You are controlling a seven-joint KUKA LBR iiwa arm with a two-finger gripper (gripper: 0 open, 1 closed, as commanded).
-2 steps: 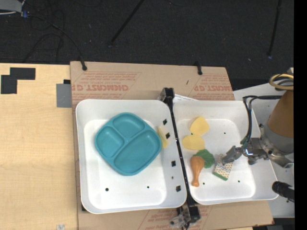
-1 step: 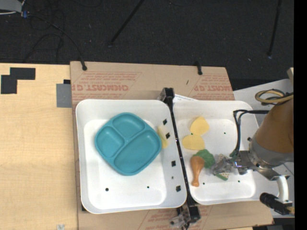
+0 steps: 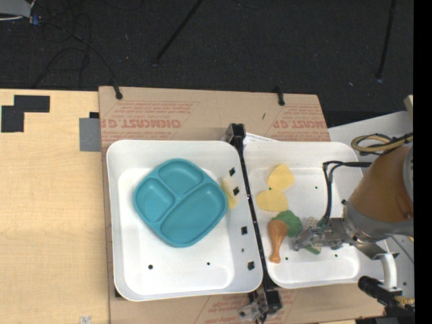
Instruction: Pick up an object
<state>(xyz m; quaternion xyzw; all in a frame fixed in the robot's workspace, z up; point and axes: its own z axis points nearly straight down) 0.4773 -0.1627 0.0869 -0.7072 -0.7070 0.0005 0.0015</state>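
Camera view: pincer [image 3: 307,240] beside green piece [image 3: 289,219], drumstick [image 3: 277,239] left.

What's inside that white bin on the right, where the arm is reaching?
The right bin holds two yellow pieces, a brown drumstick toy and a green item. The end effector partly covers the green one.

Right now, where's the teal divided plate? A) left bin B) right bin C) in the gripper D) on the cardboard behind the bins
A: the teal divided plate lies flat on the floor of the left bin, while the gripper is down in the right bin next to the green piece and the drumstick-shaped toy.
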